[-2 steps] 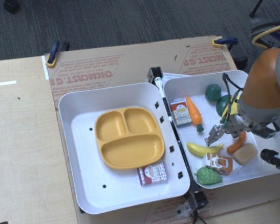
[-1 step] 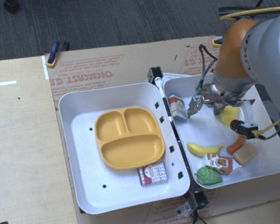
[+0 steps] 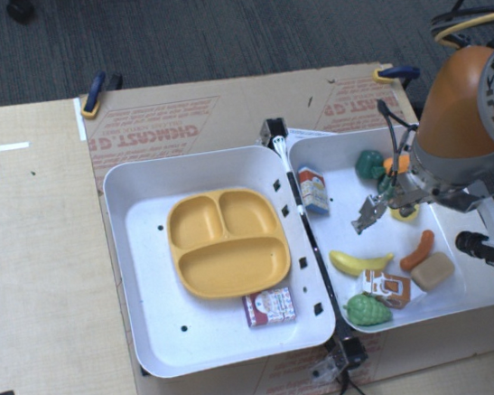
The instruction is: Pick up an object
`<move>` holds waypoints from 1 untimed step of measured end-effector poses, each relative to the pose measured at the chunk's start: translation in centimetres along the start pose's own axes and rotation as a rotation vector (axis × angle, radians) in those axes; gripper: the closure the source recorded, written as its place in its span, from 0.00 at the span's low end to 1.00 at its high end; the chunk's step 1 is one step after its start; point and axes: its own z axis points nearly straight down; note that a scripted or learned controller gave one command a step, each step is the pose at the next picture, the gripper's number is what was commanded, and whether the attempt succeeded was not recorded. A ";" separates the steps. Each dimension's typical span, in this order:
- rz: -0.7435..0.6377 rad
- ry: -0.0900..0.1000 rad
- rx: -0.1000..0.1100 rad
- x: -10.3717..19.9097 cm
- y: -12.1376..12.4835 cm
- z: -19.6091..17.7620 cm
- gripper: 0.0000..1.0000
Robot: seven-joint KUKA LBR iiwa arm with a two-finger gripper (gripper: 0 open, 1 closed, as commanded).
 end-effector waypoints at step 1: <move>-0.243 -0.002 -0.002 -5.9 -0.3 1.0 0.00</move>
